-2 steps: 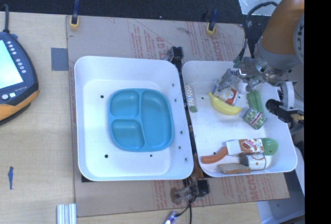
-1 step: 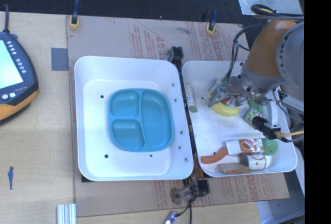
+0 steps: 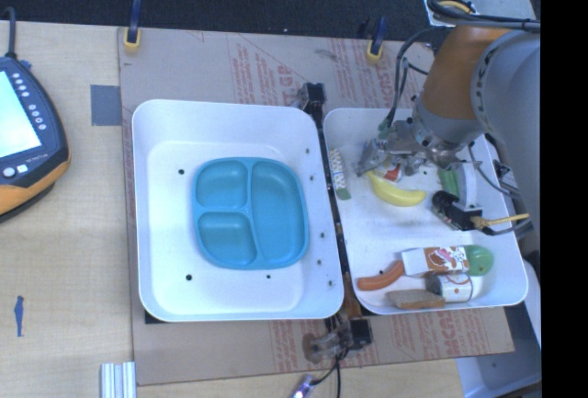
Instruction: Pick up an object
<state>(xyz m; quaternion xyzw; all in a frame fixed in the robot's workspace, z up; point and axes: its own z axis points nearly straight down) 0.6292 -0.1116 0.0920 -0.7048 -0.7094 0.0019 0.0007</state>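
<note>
I see claw [image 3: 397, 159] just above curved yellow plastic banana [image 3: 397, 191], long axis crosswise; can't tell claw's opening.

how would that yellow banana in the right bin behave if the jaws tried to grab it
The curved yellow banana looks smooth and glossy, so it may slip. Its tapered, rounded shape could pivot or roll aside if pinched off-centre. It is probably a light plastic toy, lying loose on the shallow white right bin.

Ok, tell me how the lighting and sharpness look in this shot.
Camera view: even, bright light, the white bins nearly washed out; soft shadow under the blue tray; slightly soft focus overall, the small items around the banana and the gripper hard to make out.
</note>
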